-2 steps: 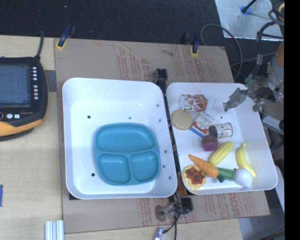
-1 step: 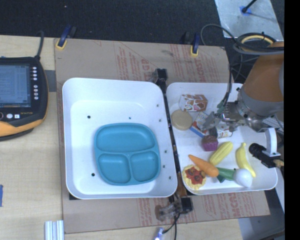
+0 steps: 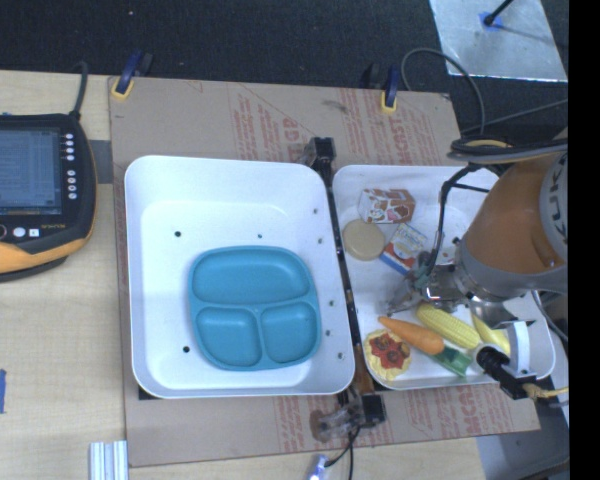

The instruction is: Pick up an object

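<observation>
The arm reaches into the right bin (image 3: pixel 372 180), above the corn (image 3: pixel 448 325) and carrot (image 3: pixel 412 334). The gripper (image 3: pixel 432 286) state cannot be determined. No object is lifted yet; grasping remains.

Camera position: fixed above the bench.
Direction: looks down at a slant.
Coverage: left bin (image 3: pixel 145 268), right bin (image 3: pixel 352 183), arm (image 3: pixel 515 233) at right.
</observation>
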You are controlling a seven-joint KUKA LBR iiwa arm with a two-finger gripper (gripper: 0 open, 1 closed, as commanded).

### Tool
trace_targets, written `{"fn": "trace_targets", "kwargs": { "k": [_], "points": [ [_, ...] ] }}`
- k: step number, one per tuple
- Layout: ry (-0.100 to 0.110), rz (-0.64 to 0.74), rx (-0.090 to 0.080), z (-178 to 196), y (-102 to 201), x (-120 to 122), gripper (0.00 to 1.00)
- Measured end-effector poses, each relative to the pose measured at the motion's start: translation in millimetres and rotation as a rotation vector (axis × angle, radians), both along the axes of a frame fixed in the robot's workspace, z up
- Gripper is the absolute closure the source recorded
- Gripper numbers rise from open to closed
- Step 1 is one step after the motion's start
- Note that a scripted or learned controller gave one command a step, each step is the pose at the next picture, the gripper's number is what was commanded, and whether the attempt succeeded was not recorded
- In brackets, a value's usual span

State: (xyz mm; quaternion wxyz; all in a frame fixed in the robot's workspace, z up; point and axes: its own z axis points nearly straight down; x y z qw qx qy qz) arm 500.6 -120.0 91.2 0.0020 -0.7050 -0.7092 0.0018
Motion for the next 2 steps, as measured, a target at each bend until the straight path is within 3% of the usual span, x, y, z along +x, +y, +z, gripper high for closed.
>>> {"fn": "trace_targets", "kwargs": {
  "k": [1, 2],
  "points": [
    [-0.002, -0.001, 0.000, 0.6, -12.1, 37.1, 0.00],
    [0.001, 0.004, -0.002, 10.5, -12.9, 36.8, 1.00]
  ]
}}
